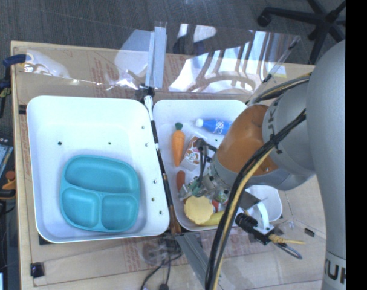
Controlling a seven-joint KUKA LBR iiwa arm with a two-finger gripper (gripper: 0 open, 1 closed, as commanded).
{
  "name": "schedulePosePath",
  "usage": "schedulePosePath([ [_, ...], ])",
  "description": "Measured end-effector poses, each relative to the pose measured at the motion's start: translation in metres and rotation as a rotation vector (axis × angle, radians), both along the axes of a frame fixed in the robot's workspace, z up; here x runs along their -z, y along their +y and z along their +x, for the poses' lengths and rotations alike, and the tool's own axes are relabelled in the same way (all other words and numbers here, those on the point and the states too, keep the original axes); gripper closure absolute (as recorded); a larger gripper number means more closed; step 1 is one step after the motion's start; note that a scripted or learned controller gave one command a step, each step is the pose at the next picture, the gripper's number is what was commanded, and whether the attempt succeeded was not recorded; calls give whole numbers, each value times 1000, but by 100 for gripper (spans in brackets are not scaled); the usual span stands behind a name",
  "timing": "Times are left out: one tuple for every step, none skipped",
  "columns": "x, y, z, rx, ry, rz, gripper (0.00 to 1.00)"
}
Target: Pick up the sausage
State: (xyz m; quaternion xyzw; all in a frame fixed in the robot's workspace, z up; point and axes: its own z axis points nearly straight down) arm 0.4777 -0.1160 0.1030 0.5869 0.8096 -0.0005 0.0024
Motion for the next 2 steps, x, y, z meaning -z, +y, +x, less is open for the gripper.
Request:
schedulePosePath([
  [10,10,-1,19,4,4,100],
  [1,10,-2,15,8,6,100],
])
